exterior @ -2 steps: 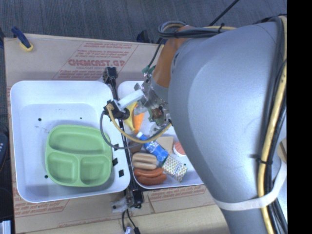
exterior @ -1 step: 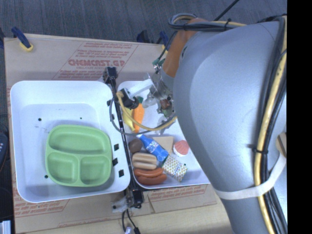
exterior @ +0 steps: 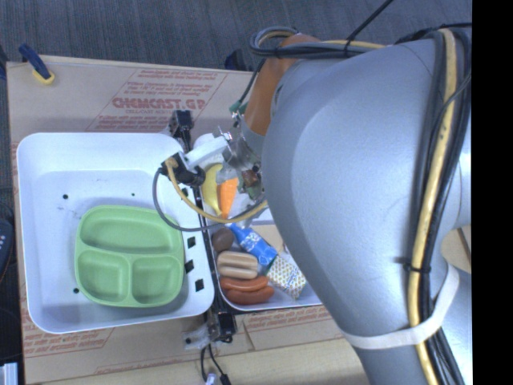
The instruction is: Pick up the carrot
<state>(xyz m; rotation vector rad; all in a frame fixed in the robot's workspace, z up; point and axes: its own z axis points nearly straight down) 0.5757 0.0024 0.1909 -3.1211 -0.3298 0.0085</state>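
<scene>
The orange carrot (exterior: 228, 196) shows at the top left of the right bin (exterior: 232, 305), lying lengthwise beside a yellow banana (exterior: 211, 191). My gripper (exterior: 234, 169) is directly over the carrot's upper end, with the orange wrist band (exterior: 260, 95) above it. The big grey arm (exterior: 361, 175) hides most of the right bin. Whether the carrot is touched or held is unclear from this angle.
Below the carrot lie a brown item (exterior: 223, 237), a blue packet (exterior: 258, 248), a hot dog (exterior: 239, 265), a red sausage (exterior: 247, 293) and a patterned bag (exterior: 286, 276). The left bin (exterior: 48, 175) holds a green divided tray (exterior: 128, 255). Cables (exterior: 172, 203) loop over the divider.
</scene>
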